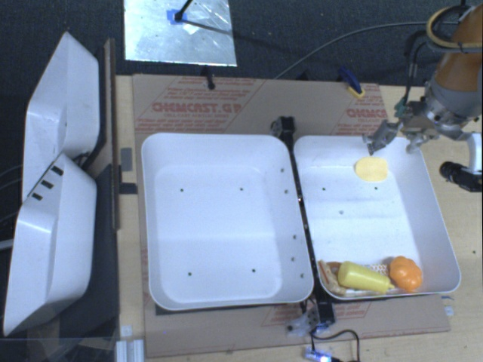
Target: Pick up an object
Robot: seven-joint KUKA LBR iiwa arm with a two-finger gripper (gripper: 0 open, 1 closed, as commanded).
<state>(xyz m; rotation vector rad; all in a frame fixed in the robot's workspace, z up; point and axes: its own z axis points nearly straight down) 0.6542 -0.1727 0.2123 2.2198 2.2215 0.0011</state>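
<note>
From the overhead camera I see my pincer (398,136) hanging over the far edge of the right bin (434,202), its two fingers spread apart with nothing between them. A pale yellow disc (372,170) lies on the bin floor just near of the left finger, apart from it. In the bin's near corner a yellow bottle-shaped object (364,277) lies beside an orange ball (407,273). The left bin (219,217) sits alongside on the worktop (226,104).
</note>
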